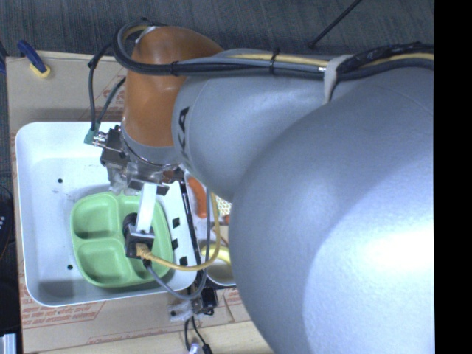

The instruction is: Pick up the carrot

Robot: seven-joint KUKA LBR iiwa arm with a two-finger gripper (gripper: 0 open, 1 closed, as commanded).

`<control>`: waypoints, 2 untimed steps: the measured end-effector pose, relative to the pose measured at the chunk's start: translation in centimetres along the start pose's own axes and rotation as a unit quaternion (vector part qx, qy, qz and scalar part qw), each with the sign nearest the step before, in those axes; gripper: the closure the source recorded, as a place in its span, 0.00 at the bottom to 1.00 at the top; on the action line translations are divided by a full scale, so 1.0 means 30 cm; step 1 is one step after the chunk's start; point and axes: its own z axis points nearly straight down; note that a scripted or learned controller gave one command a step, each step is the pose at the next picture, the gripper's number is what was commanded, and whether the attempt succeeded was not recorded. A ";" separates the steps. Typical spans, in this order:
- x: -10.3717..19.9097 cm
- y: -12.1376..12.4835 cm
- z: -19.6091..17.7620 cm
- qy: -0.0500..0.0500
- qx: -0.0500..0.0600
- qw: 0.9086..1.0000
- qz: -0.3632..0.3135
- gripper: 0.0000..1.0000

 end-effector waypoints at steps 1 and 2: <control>0.193 0.235 -0.240 0.000 0.000 1.000 0.029 1.00; 0.156 0.103 0.160 -0.001 0.001 1.000 -0.006 1.00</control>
